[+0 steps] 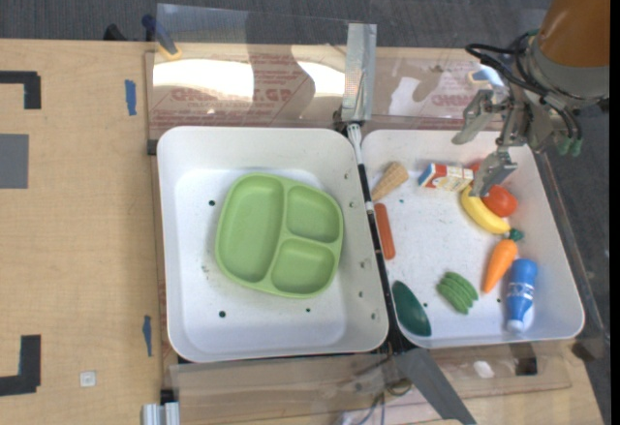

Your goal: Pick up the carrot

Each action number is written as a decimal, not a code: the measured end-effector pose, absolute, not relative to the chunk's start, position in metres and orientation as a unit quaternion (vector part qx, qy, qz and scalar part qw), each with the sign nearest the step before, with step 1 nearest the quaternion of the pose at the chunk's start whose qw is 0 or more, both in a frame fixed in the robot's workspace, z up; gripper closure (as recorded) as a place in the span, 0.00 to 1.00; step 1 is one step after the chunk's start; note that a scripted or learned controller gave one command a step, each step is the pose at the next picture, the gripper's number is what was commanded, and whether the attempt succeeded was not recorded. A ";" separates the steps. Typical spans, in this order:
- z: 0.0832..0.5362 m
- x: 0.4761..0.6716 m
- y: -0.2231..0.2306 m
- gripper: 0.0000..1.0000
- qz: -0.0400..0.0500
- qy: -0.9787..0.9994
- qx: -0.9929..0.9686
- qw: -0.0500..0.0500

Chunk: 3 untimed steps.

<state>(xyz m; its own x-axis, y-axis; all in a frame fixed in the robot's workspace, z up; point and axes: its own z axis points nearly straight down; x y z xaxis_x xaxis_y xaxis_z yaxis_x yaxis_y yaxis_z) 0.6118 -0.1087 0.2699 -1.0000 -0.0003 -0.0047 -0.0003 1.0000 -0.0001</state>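
The carrot (499, 261), orange with a small green top, lies in the right bin (562, 249) toward its right side, tip pointing to the front. My gripper (497, 171) hangs over the back right of that bin, above a red tomato (501, 201) and a yellow banana (481, 212). It is well behind the carrot and apart from it. Nothing shows held in it.
Close around the carrot are a blue bottle (520, 294), a green ridged vegetable (457, 290) and a dark green piece (411, 309). A red sausage (386, 230), a tan cone (389, 179) and a small carton (447, 177) lie further left. The left bin holds a green divided plate (279, 234).
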 end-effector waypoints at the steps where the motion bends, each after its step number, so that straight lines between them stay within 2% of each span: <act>1: 0.149 0.558 -0.184 0.00 0.001 0.998 -0.060 -0.002; 2: 0.097 0.542 -0.171 0.00 -0.001 0.999 -0.047 0.005; 3: 0.106 0.543 -0.170 1.00 -0.002 0.999 -0.048 0.008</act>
